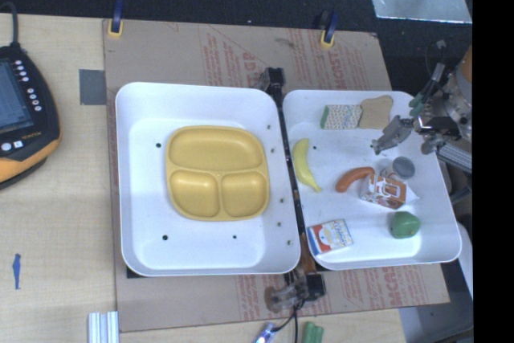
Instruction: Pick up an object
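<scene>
I have the tool point(401, 132) hovering empty over the right-hand shallow white bin point(450, 245), fingers spread; this looks like the approach step. Nearest target is the orange sausage point(354, 177), just below-left of the tool, so next I'd descend and close

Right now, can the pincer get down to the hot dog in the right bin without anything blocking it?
Probably yes. The pincer hangs over the right bin, just up and right of the hot dog. Nothing lies on the hot dog; the snack packet sits close on its right and might get bumped.
</scene>
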You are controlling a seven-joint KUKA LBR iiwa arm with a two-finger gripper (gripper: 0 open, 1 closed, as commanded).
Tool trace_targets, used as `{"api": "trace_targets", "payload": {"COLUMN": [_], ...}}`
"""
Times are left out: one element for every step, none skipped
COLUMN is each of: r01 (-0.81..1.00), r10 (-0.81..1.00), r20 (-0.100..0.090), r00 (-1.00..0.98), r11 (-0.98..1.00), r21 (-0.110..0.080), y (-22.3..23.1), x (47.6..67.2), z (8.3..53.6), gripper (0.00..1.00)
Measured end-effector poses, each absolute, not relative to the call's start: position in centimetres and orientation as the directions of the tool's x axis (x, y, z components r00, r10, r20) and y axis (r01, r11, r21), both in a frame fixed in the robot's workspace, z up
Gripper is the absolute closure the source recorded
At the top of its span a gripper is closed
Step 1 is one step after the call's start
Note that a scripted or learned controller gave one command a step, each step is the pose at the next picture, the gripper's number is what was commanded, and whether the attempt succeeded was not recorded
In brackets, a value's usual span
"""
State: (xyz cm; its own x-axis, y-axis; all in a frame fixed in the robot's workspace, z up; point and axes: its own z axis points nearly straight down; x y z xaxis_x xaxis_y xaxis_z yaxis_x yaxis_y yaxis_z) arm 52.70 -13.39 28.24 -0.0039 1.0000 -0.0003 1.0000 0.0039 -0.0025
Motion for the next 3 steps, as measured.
{"api": "trace_targets", "payload": {"r01": [1.000, 1.000, 1.000], "r10": [1.000, 1.000, 1.000], "r20": [-0.001, -0.001, -0.003], "r00": [-0.006, -0.005, -0.008], "r11": [0.006, 0.005, 0.008], "r21": [-0.006, -0.006, -0.006], "y": [-13.0, -14.4, -14.6], "x": [57.0, 57.5, 57.5], "z": [18.0, 9.1, 10.2], "gripper": [0.00, 0.00, 1.00]}}
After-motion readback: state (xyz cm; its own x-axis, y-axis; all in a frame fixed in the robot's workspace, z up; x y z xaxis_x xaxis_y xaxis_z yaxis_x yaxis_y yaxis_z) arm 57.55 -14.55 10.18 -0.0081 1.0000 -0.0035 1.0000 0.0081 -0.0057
